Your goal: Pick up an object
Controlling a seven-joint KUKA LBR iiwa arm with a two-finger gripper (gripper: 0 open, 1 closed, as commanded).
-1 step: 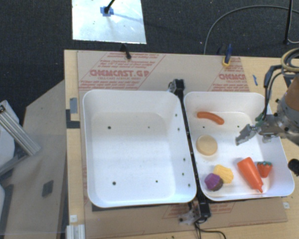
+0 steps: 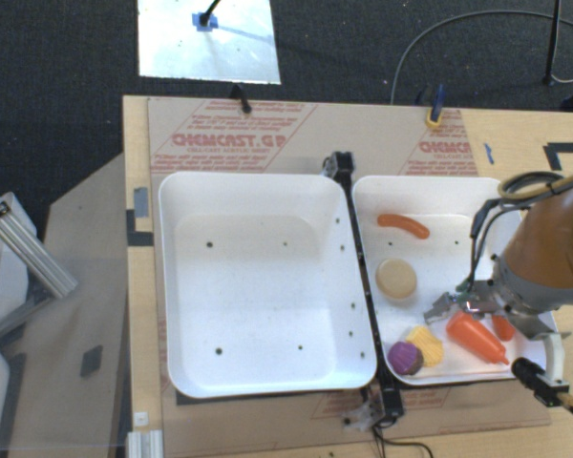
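Note:
The right bin (image 2: 458, 208) holds several toy foods. An orange-red sausage (image 2: 403, 225) lies near its back wall, with a beige round piece (image 2: 396, 279) in front of it. At the front sit a yellow piece (image 2: 425, 344) and a purple one (image 2: 405, 357), touching each other. An orange carrot (image 2: 476, 337) lies to their right, with a small red piece (image 2: 502, 328) beside it. My gripper (image 2: 456, 305) is low in this bin, just above the carrot's upper end and right of the beige piece. I see nothing held in it.
The left bin (image 2: 186, 256) stands alongside, parted from the right bin by a black divider (image 2: 358, 265). My arm's orange band (image 2: 554, 251) covers the right bin's right side. Black cables (image 2: 497, 203) loop above the wrist.

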